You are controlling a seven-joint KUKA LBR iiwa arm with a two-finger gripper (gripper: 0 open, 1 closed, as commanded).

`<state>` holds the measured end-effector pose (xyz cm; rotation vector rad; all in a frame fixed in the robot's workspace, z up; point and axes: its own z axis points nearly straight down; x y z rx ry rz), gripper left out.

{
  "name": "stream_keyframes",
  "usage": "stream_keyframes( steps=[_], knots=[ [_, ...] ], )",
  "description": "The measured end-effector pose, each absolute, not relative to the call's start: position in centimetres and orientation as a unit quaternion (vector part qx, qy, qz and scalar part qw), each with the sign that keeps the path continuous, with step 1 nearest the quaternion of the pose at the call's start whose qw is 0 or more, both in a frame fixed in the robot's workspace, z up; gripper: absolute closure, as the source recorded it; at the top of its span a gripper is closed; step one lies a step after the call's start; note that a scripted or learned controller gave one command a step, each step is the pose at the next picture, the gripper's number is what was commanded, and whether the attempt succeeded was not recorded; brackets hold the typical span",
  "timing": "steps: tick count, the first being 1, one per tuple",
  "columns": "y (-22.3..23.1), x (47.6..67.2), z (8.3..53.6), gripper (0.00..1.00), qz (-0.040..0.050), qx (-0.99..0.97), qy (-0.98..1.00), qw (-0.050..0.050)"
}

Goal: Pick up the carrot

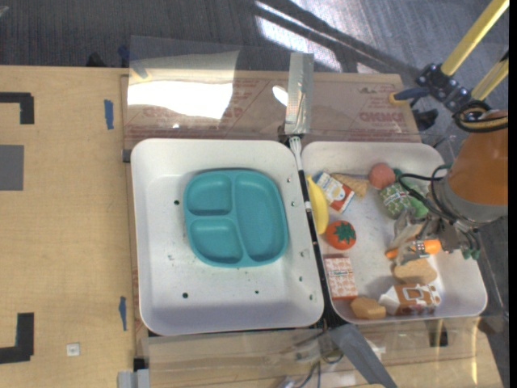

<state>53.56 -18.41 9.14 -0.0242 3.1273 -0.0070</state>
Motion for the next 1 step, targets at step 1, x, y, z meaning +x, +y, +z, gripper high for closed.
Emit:
stream_keyframes(
  steps=[1],
  knots=[
    [-16.23, 56.94, 19.37, 1.00, -0.0012, -0.131, 0.991, 0.006]
  ],
)
